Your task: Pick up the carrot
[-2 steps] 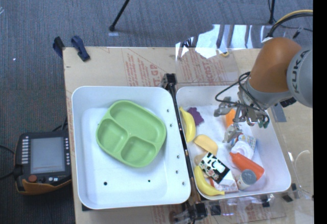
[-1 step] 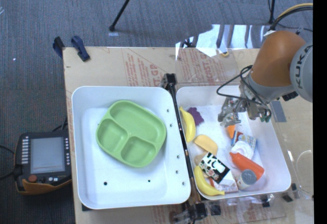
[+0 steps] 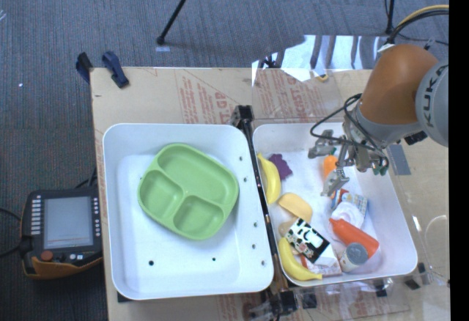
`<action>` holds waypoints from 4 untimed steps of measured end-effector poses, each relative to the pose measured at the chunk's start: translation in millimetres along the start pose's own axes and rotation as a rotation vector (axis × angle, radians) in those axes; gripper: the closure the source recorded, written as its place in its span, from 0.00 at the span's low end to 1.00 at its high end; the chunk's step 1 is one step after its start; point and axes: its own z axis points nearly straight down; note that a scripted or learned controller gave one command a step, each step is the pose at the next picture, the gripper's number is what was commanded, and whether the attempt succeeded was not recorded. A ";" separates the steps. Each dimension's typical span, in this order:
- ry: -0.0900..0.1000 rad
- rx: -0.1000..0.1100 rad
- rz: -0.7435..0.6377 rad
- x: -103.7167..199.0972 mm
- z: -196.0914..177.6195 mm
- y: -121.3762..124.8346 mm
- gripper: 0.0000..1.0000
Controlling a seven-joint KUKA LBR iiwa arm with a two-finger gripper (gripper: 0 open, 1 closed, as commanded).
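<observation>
End effector, can't tell its grip, sits over the carrot: probably light, stiff, slick plastic, so pinch mid-body.

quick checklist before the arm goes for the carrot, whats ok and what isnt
1. Small orange carrot located in the right white bin: ok.
2. Two-finger gripper positioned over the carrot: ok, it sits right beside it.
3. Carrot between the jaws: cannot tell, gripper parts overlap it.
4. Jaws open enough to close on it: cannot tell.
5. Neighbours clear of the grasp: not ok, the purple toy piece, yellow banana and orange-capped bottle crowd the same bin.
6. Green divided plate out of the way in the left white bin: ok.
</observation>
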 end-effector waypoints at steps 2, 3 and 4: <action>-0.001 0.000 0.096 2.0 7.9 5.1 1.00; 0.000 -0.001 0.095 2.2 8.5 5.5 0.00; -0.007 0.000 0.092 0.0 -3.2 6.3 1.00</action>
